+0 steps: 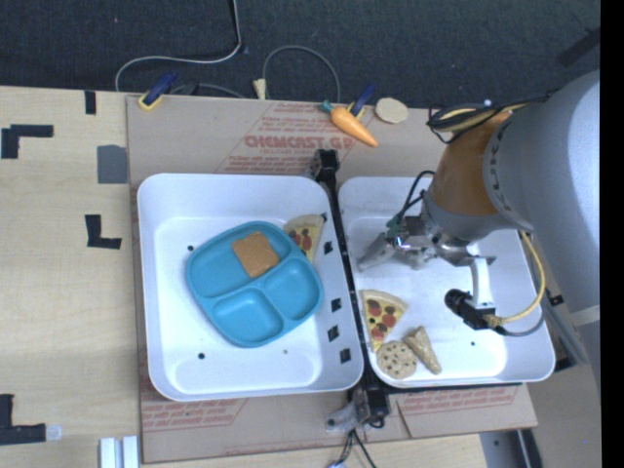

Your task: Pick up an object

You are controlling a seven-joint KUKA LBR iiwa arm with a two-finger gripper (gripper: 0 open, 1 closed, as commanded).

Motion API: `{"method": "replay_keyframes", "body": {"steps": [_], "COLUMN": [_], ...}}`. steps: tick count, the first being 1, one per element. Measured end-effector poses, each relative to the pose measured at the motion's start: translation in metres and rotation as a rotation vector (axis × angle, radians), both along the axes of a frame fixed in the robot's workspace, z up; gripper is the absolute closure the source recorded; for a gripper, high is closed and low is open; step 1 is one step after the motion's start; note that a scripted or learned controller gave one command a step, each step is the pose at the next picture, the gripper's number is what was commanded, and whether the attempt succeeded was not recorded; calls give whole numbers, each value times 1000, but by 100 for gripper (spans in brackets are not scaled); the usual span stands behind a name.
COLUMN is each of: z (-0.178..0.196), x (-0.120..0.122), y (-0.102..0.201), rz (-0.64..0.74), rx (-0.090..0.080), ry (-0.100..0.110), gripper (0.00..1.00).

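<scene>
The grey arm with its orange band reaches in from the right, and its gripper (375, 253) hangs low over the upper left of the right shallow white bin (507, 359); whether it is released or clenched cannot be told. Near the bin's front lie a toy pizza slice (381, 312), a round speckled cookie (396, 359) and a tan wedge (424, 349). The left white bin (166, 359) holds a blue divided plastic plate (255, 286) bearing a brown square cracker (255, 253), with another pizza slice (306, 232) beside it. An orange toy carrot (352, 126) rests on the worktop (58, 291) beyond.

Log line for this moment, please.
gripper: over right bin, holding nothing visible | nearest: pizza slice | blue tray: left bin
</scene>
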State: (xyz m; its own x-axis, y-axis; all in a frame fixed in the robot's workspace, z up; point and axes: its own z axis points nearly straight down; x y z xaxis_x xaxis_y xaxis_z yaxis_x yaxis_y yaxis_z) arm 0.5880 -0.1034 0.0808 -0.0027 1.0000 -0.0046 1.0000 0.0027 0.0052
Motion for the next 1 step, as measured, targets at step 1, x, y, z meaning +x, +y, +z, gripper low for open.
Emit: {"method": "replay_keyframes", "body": {"steps": [1], "z": [5], "x": [74], "y": [-5], "rz": [1], "rx": [3], "ry": [0], "gripper": [0]}}
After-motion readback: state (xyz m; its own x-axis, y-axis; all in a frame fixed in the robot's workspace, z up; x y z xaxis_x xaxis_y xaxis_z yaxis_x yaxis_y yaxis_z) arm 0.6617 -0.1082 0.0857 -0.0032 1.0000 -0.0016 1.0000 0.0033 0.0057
